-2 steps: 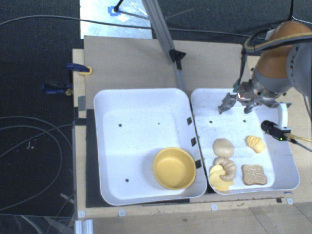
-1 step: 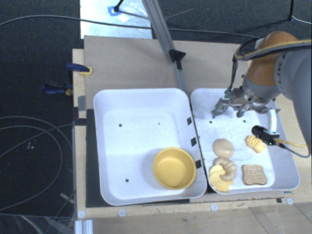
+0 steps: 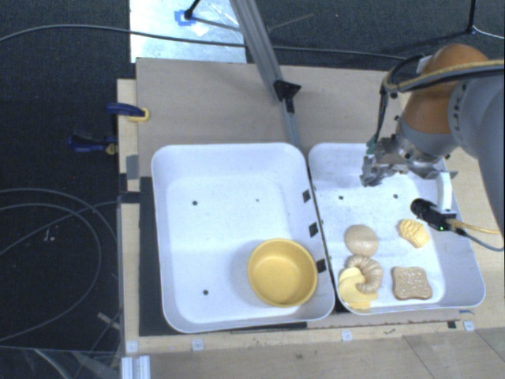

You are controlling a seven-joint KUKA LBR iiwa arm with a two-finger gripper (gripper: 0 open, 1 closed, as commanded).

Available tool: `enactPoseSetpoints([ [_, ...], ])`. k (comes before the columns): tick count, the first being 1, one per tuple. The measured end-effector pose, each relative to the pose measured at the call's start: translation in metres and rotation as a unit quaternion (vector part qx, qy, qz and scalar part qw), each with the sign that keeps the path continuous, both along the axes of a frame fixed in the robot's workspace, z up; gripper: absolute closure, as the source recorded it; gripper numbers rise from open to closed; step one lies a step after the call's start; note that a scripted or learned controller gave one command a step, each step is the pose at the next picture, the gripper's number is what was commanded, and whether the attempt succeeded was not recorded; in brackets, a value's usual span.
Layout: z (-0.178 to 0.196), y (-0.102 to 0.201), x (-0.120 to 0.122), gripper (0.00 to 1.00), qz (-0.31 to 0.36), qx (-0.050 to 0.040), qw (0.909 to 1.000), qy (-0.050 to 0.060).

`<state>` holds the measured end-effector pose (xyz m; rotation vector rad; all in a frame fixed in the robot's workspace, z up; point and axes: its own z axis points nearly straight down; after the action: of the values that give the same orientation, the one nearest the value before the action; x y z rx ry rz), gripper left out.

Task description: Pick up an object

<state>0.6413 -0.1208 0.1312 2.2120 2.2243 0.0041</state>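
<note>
**Gripper over right bin, far end**

The gripper (image 3: 372, 174) hangs over the far part of the right bin (image 3: 341, 164); its opening cannot be told. Nothing shows between its tips. 4 items lie at the near end of that bin: bun (image 3: 361, 238), croissant (image 3: 364, 273), toast (image 3: 411, 283), yellow piece (image 3: 413, 232). The left bin (image 3: 197, 172) holds 1 yellow bowl (image 3: 282, 272), at its near right corner.

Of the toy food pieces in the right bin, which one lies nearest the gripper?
The round beige bun-like piece looks nearest the gripper. The ridged yellow piece sits further right, while the curled croissant-like piece and brown toast slice lie lower.
</note>
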Motion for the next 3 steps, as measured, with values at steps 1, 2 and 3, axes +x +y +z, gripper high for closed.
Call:
enactPoseSetpoints([
  [1,0.048,-0.008,0.0,1.0,-0.002,0.0,1.0,0.0],
  [2,0.074,-0.008,0.002,1.0,-0.001,0.0004,1.0,0.0],
  [3,0.082,0.051,-0.004,1.0,0.002,0.0013,1.0,0.001],
])
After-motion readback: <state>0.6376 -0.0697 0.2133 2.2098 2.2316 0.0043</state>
